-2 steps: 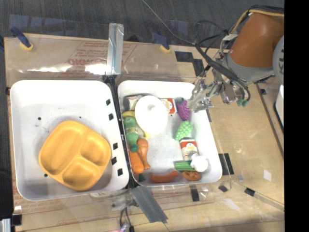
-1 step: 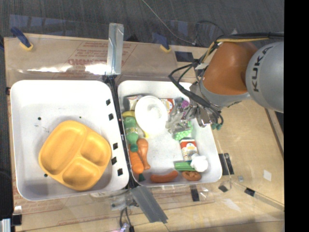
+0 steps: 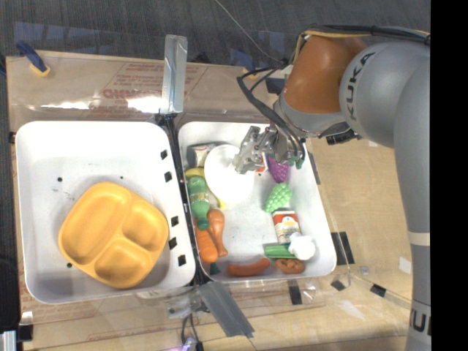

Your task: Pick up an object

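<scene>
My gripper (image 3: 270, 158) hangs low over the back of the right bin (image 3: 322, 218), its jaws spread, so it reads as open. A purple grape bunch (image 3: 278, 170) lies just under its right side, and a white round plate (image 3: 227, 175) lies under its left side. I see nothing held between the fingers. In front of it lie a green grape bunch (image 3: 278, 197) and a small bottle with a red label (image 3: 287, 226). The arm's orange band (image 3: 318, 75) rises behind the bin.
Along the right bin's left wall lie a green cucumber (image 3: 197, 196), two carrots (image 3: 208, 241) and a yellow piece (image 3: 193, 172). A sausage (image 3: 248, 269) and a green stick with a white cap (image 3: 291, 250) lie at the front. The left bin (image 3: 29, 159) holds a yellow divided tray (image 3: 113, 232).
</scene>
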You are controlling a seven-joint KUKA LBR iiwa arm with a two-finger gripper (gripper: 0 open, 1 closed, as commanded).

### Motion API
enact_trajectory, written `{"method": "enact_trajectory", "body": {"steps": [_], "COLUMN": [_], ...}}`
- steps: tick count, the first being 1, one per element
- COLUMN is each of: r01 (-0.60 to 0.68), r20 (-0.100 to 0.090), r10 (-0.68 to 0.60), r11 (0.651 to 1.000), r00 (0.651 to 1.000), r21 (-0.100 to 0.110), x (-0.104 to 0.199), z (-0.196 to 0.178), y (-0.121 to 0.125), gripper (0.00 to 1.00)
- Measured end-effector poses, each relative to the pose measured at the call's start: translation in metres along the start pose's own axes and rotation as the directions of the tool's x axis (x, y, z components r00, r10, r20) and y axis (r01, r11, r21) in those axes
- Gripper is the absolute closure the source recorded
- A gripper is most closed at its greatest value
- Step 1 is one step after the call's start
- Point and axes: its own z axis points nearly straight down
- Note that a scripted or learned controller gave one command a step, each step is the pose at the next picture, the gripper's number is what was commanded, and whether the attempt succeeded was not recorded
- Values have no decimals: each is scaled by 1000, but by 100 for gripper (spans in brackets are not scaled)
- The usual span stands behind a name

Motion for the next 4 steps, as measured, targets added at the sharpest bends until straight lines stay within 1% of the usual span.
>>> {"method": "enact_trajectory", "body": {"steps": [1,2,3,4], "r01": [17,147,445,351], "r20": [-4,2,-4,5], "r10": [-17,-147,-445,-351], "r11": [1000,989,896,936], "r00": [1000,989,896,936], "r21": [1,1,-3,2], "x": [6,-31,22,0], "z": [25,-13,37,-42], "y": [-75,-67,-74,-38], "gripper": [100,100,100,100]}}
